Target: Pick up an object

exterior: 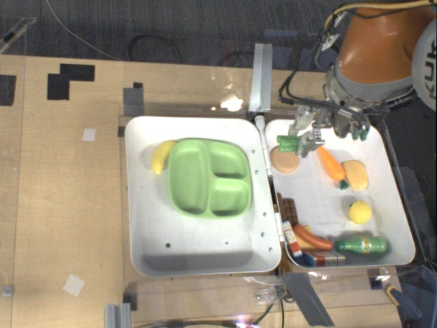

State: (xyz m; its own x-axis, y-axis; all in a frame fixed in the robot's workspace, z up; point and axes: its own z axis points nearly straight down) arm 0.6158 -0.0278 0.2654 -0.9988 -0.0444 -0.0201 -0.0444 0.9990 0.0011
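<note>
We see an evenly bright, slightly soft view lit from above, with a white glare spot on the tabletop [232, 104] behind the left bin [147, 244], a grey shadow along that bin's near wall, and mild blur on the arm [379, 39].

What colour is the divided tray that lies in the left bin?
The divided tray is light green, as the camera view shows, with a yellow banana beside it.

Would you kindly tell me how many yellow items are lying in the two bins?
2: a banana in the left bin, beside the green divided tray, and a lemon in the right bin. Others may be hidden under the arm.
</note>
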